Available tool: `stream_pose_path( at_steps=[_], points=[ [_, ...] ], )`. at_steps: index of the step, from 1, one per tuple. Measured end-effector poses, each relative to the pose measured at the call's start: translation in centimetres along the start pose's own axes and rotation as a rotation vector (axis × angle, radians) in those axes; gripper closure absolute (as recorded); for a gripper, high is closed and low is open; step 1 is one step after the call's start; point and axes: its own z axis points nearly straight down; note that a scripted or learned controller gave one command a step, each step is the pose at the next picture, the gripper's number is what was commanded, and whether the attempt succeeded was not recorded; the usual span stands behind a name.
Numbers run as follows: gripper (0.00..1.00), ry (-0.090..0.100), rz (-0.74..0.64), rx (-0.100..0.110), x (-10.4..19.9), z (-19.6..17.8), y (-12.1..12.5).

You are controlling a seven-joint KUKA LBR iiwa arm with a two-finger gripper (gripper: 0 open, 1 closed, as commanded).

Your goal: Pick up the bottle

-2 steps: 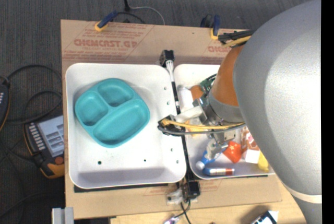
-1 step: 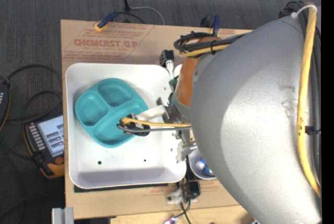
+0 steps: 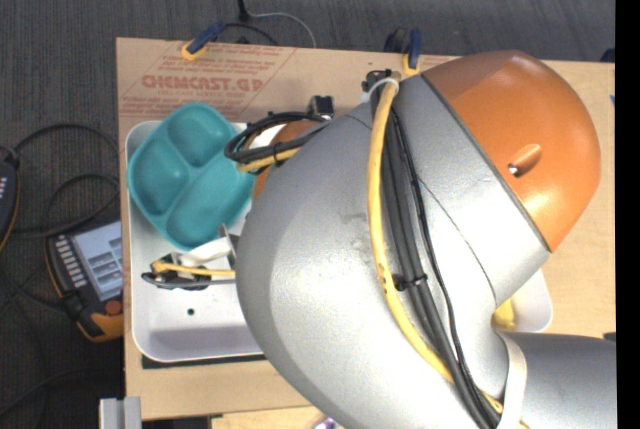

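The hand itself is hidden under the arm (image 3: 400, 247), whose grey casing and orange band cover the middle and right of the view, so whether it grips anything cannot be told. Judging by the wrist's position, it is reaching down into the left bin (image 3: 185, 337) near that bin's 3 o'clock edge.

Just beyond the arm's edge, at about 9 o'clock from it, lies a teal divided tray (image 3: 190, 175), smooth moulded plastic with rounded compartments, tilted against the bin's upper wall. Below it, toward 7 o'clock, sits a small dark and yellow item (image 3: 185, 271) with a white piece beside it; too small to name. A brownish-orange rounded shape (image 3: 285, 132) peeps out at the arm's upper edge, ringed by black cable; this may be the bottle, but I cannot be sure.

The step in hand looks like the descent or the grasp itself. The next move calls for a straight lift clear of the tray and the bin's wall.

The bin is shallow glossy white plastic, standing on a bench (image 3: 200, 77) faced with printed brown board.
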Motion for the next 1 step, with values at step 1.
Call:
stream_pose_path(
  at_steps=[1],
  points=[
    [0.00, -0.009, -0.097, 0.008, 0.54, -9.14, -3.64]
  ],
)
